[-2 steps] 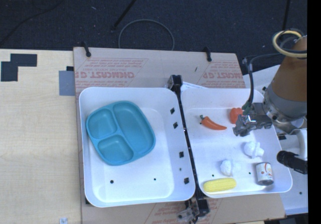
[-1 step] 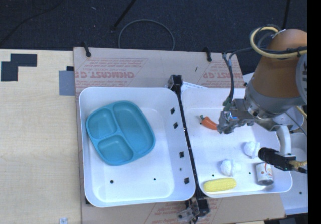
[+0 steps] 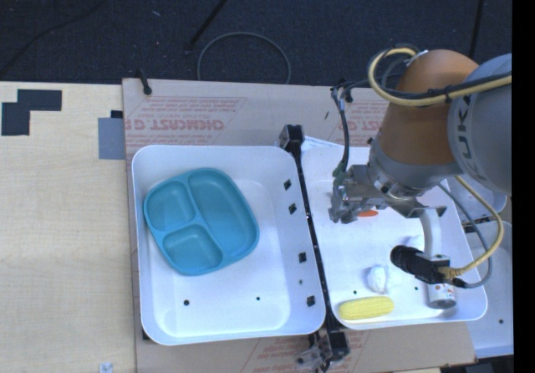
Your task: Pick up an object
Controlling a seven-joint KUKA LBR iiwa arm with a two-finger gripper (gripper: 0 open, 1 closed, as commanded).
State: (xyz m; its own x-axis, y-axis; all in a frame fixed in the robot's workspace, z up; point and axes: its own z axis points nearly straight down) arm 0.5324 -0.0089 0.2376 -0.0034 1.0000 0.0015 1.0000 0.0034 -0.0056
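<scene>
Currently we are working low in the right bin (image 3: 468, 233), our jaws (image 3: 344, 211) hovering beside a small orange object (image 3: 366, 213); we cannot tell how they are set. Next, we judge, calls for closing squarely on it and lifting cleanly.

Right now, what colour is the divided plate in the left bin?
Light blue, or turquoise: the divided plate is plain and unpatterned, seen clearly in the camera view.
</scene>
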